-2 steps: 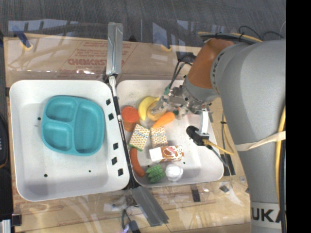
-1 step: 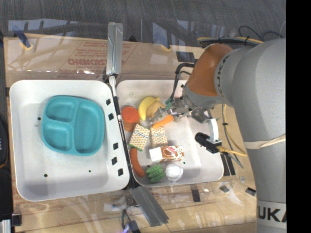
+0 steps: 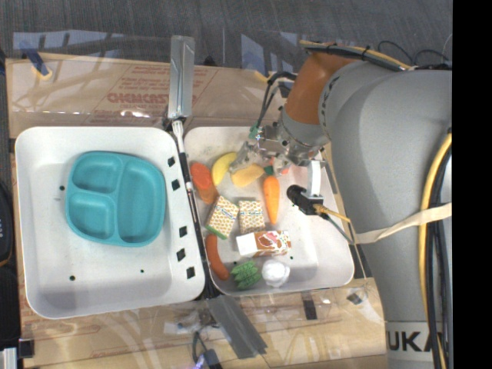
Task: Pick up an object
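The grey arm with its orange band reaches down into the right shallow white plastic bin [image 3: 338, 264], and the gripper [image 3: 257, 158] sits low at the far end, right over a pale yellow oblong toy [image 3: 247, 176]; I cannot tell how it is set. Just beside lie a yellow banana-like piece [image 3: 223, 165], 2 orange carrot-shaped toys [image 3: 270, 196], 2 checked cracker packets [image 3: 237, 216], a small red-and-white carton [image 3: 264, 243] and a green leafy toy [image 3: 246, 274]. The left white bin [image 3: 38, 275] holds a teal 3-compartment plate [image 3: 115, 197]. Both bins rest on a brown cardboard-covered bench [image 3: 100, 83]; beyond it runs dark grey carpet [image 3: 154, 6].
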